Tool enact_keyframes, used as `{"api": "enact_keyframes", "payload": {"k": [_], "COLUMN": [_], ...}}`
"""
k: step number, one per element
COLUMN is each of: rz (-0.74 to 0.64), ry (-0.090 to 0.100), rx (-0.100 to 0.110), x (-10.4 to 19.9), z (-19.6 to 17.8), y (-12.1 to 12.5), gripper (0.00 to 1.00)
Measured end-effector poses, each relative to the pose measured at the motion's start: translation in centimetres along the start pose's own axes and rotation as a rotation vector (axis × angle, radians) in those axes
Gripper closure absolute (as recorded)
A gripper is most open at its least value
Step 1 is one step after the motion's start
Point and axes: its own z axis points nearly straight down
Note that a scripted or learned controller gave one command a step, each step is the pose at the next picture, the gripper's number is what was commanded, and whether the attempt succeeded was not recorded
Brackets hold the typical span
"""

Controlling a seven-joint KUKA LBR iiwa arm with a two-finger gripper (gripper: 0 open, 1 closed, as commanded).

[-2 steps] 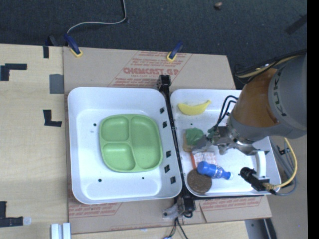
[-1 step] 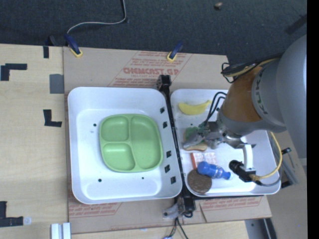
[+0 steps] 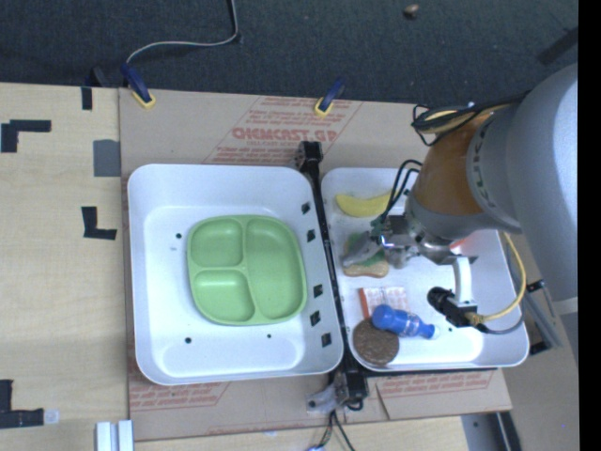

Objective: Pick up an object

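The right bin (image 3: 488, 346) holds a yellow banana-like piece (image 3: 361, 204) at the back, a green and tan item (image 3: 362, 256) below it, a white and red packet (image 3: 383, 298), a blue bottle-shaped object (image 3: 401, 322) and a brown round disc (image 3: 376, 344) at the front. My gripper (image 3: 387, 241) hangs low over the bin's left half, right beside the green and tan item. The grey arm with its orange band covers the bin's right and back part.
The left bin (image 3: 150, 252) holds a green divided plate (image 3: 247, 270). A black clamp bar (image 3: 319, 252) runs between the two bins. Cardboard lies under both bins, with yellow clips (image 3: 141, 92) at its back edge.
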Motion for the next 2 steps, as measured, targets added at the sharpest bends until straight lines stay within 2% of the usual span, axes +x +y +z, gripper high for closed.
{"api": "enact_keyframes", "payload": {"k": [1,2], "rz": [0.001,0.0], "ry": [-0.003,-0.002], "rx": [-0.003,-0.004], "x": [-0.1,-0.04], "z": [-1.07,-1.12], "y": [0.08,0.12], "gripper": [1.0,0.0]}}
